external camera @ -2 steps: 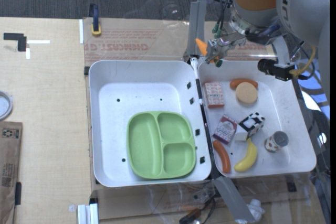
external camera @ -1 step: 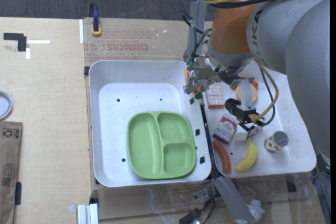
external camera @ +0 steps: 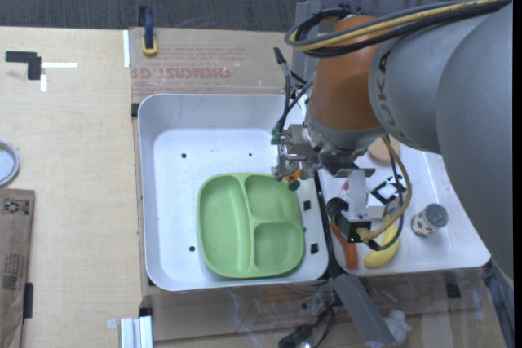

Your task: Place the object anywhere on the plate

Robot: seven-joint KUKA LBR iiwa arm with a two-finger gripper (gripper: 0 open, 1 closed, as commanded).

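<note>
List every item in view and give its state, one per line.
Green plate: flat in the left bin, its three compartments bare.
Left bin: holds the plate.
Right bin: holds a banana and small items.
Banana: lying near the front of the right bin.
Gripper: above the plate's far right edge.

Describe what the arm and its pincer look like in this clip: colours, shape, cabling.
The arm is a thick, rounded grey tube with a glossy orange band above the wrist. Black and yellow cables loop over the band and run along the top of the arm. The pincer is a small dark and metallic assembly with thin wires around it.
</note>
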